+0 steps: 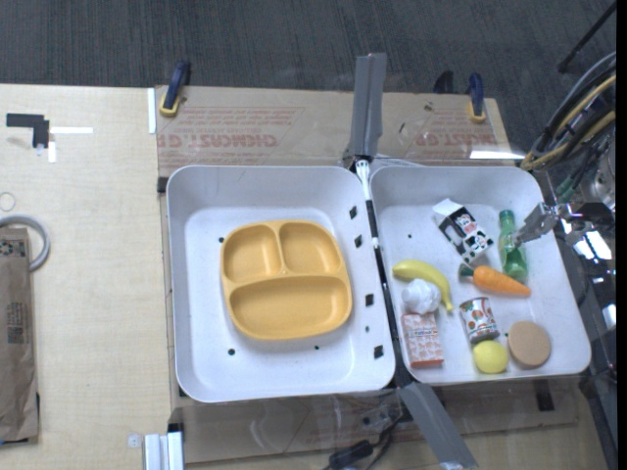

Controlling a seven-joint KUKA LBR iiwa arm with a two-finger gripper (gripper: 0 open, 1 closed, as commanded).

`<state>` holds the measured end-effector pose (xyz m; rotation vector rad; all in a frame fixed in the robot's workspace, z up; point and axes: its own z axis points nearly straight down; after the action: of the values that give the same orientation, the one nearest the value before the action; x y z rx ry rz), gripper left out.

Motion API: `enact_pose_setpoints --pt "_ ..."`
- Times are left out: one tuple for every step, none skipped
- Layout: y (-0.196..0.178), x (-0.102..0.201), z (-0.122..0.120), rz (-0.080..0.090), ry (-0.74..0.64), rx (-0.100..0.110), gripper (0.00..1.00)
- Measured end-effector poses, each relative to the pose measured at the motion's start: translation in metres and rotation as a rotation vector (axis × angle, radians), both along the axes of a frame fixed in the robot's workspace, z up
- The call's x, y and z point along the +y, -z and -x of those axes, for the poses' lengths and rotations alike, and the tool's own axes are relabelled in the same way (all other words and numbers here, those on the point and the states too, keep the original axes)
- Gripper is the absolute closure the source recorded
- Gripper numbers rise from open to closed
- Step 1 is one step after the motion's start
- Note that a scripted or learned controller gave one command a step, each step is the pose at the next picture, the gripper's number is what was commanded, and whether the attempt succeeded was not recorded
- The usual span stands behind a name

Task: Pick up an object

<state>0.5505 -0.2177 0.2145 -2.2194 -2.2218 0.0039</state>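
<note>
1. Approach is the step in hand, by my reading: the gripper (545, 219) sits at the right edge of the frame, over the rim of the right bin (558, 262), with nothing between it and the objects below.
2. Whether the gripper is parted or closed I cannot tell; it is too small and cluttered by cables.
3. Candidates all lie in the right bin: a green bottle (510, 246) and an orange carrot (501, 281) nearest the gripper, then a black-and-white carton (462, 230), a banana (423, 275), a small can (478, 318), a lemon (491, 357), a tan disc (529, 344) and a red-and-white packet (422, 340).
4. The next move calls for travelling left and descending over one object, likely the bottle or carrot.
5. The left bin (191, 292) holds a yellow divided plate (286, 280).
6. Red mirrored lettering runs along the cardboard (245, 125) above the bins; I cannot read it reliably.
</note>
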Motion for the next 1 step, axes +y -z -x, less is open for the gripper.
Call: enact_pose_setpoints --pt "0.0347 0.054 -0.0693 0.001 -0.128 -0.002 0.0"
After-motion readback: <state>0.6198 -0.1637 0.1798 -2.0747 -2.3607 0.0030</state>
